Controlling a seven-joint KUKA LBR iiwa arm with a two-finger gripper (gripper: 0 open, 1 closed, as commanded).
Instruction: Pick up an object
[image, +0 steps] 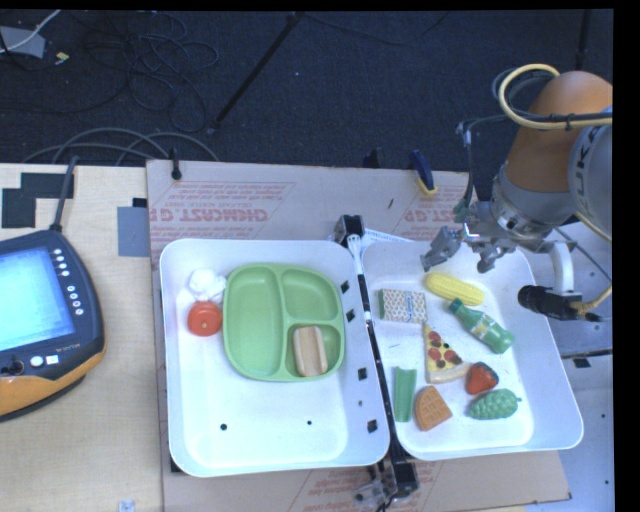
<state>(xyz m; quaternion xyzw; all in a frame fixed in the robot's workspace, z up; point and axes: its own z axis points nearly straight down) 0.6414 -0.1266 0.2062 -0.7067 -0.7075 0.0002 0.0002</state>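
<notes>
My gripper (461, 256) hangs open over the far end of the right bin (556, 400), with nothing between its fingers. Just below it lies a yellow corn cob (455, 290), apart from the fingers. Further toward the front are a green bottle (481, 326), a checkered packet (403, 305), a pizza slice (442, 356), a red strawberry (481, 378), a bumpy green fruit (494, 404), an orange wedge (432, 408) and a green stick (403, 392).
The left bin (250, 430) holds a green divided plate (270, 310) with a hot dog bun (309, 350) in one compartment, plus a red piece (204, 318) and a white piece (205, 284) beside it. A control tablet (40, 310) lies at the far left.
</notes>
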